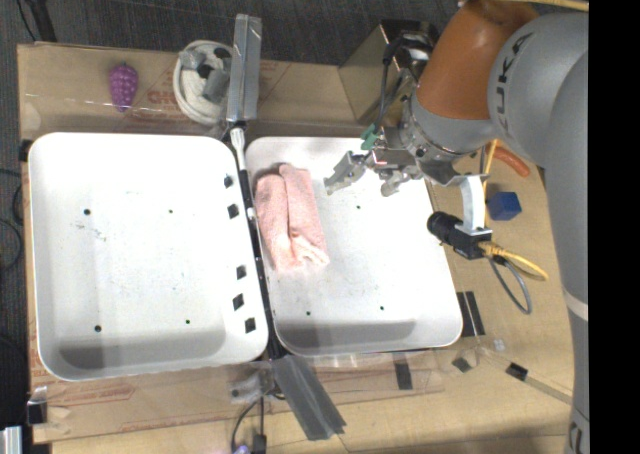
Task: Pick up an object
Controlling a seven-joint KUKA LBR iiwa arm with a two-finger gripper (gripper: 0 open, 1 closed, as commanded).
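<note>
A folded pink cloth (290, 217) lies in the right bin (400, 317), close to its left wall. My gripper (366, 177) hangs above the upper middle of that bin, just to the right of the cloth's top end and apart from it. Its two fingers (342, 172) are spread wide, and there is nothing between them. The grey arm with its orange band comes in from the upper right.
The left bin (130, 252) lies beside the right one, with a row of black clips along the shared wall. A purple toy (123, 85) and a white coil (203, 79) sit on the bench behind the bins. A blue block (505, 205) and cables lie right.
</note>
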